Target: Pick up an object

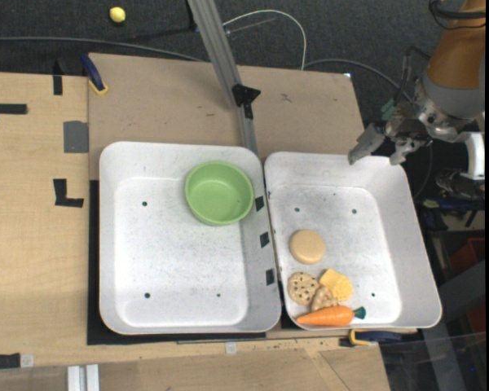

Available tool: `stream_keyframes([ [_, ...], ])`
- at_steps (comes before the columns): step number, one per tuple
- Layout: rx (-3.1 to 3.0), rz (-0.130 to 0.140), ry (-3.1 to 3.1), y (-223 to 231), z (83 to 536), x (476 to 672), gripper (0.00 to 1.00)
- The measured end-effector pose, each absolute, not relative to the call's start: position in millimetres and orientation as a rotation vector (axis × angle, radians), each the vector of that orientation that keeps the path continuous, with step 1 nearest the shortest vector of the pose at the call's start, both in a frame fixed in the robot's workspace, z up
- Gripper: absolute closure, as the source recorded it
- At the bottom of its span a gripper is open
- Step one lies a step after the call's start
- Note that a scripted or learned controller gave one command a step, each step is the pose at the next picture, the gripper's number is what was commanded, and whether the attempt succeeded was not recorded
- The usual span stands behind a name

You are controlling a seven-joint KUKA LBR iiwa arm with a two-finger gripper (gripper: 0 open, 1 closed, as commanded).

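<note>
Bins, two, shallow, white, speckled, set side by side on a brown board over a pale wooden bench. Left bin (122, 243): one green bowl (219, 191), upright, mouth up, near the far rim toward the divide between the bins. Right bin (383, 218): four food items gathered in the near left corner. Round tan bun (307, 246), lying flat, farthest from the near rim. Chocolate-chip cookie (302, 287), just beside a yellow cracker (336, 284); both sit between the bun and the carrot. Orange carrot (329, 316), lying along the near wall, long axis running left to right, green stem end at the right, narrow tip pointing left toward the corner. The carrot touches or nearly touches the cookie and cracker; which, cannot be told.

Gripper (378, 147): above the far right corner of the right bin, at its rim, well apart from the food items, the two fingers spread with nothing between them. Arm, grey with orange band, enters from the right.

Surroundings: grey metal pole (216, 43) slanting from the top down to the junction of the bins; cables trailing across dark floor beyond the bench; small yellow ball (117, 14) on that floor, top left; black tape marks on the bench at left.
</note>
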State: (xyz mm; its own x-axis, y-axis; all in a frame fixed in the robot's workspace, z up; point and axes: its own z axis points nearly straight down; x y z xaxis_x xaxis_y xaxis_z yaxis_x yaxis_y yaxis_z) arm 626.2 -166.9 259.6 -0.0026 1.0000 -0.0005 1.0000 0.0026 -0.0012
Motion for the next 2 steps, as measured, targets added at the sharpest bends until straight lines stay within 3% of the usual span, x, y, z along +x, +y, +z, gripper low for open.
stream_keyframes([
  [1, -2.218, 0.002, -2.224, -166.8, 259.6, 626.2, 0.0],
  [2, -2.217, 0.007, -2.22, -169.1, 213.8, 619.7, 0.0],
])
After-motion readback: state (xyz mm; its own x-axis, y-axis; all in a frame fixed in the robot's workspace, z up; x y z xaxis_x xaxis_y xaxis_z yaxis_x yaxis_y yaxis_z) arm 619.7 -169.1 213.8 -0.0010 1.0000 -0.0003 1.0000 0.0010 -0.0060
